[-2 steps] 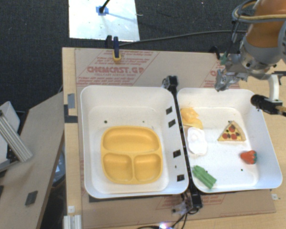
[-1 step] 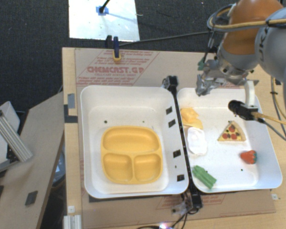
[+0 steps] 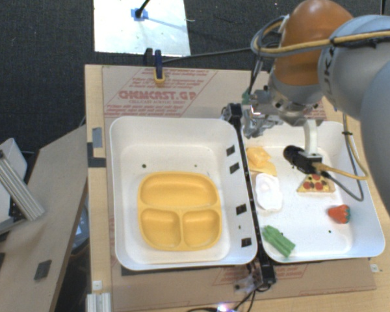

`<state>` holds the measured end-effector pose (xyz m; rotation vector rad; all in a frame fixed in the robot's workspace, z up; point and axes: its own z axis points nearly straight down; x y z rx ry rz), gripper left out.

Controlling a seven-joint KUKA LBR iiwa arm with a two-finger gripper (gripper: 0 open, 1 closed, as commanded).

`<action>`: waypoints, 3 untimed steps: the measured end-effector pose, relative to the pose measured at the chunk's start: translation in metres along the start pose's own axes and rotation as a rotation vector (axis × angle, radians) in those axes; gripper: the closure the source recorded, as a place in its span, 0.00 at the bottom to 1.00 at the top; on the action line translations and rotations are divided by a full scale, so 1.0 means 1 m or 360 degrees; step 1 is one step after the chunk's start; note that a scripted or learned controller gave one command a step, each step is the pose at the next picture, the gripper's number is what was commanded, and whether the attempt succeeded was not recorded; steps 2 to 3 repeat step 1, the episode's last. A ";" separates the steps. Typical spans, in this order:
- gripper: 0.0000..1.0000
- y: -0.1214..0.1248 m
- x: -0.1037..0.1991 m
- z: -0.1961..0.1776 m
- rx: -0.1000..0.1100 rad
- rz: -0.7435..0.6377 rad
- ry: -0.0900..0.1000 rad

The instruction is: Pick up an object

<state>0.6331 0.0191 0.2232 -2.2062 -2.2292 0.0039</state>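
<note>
While low over the right bin, claw: up and left of the pizza slice, by the bin's far-left corner; apart or together, cannot tell; nothing seen clamped.
Pizza slice: flat on the right bin's floor, untouched.
Yellow piece: left of the pizza slice, slightly farther back, just under the claw.
White piece: left of the pizza slice, just beside the yellow piece's near edge.
Red fruit: near-right of the pizza slice, close but apart.
Green block: near-left of the pizza slice, well apart.
Left bin: well left of the pizza slice; holding a yellow divided tray, three compartments.
Desk: brown board under both bins.
</note>
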 end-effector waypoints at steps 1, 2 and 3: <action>1.00 0.002 0.063 0.002 -0.0004 -0.0001 0.0000; 1.00 0.002 0.063 0.002 -0.0004 -0.0001 0.0000; 1.00 0.002 0.063 0.002 -0.0004 -0.0001 0.0000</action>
